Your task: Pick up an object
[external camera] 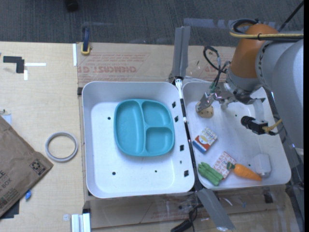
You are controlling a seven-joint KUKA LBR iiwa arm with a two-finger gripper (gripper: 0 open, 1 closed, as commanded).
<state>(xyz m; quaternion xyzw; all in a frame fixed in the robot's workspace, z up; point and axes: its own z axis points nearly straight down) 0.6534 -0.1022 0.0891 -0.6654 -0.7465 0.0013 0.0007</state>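
Observation:
My gripper hangs low over the far left corner of the right bin, on the grey arm with the orange band that comes in from the right. A small tan lump with dark holes sits directly under its tip, touching it or nearly so. Nearer the front of that bin lie a small red, white and blue box, a patterned packet, a green pea pod, an orange carrot and a pale grey block.
The left bin holds a teal divided plate. A black fitting with a yellow cable juts from the arm over the right bin. On the bench to the left lie a tape ring and a cardboard box.

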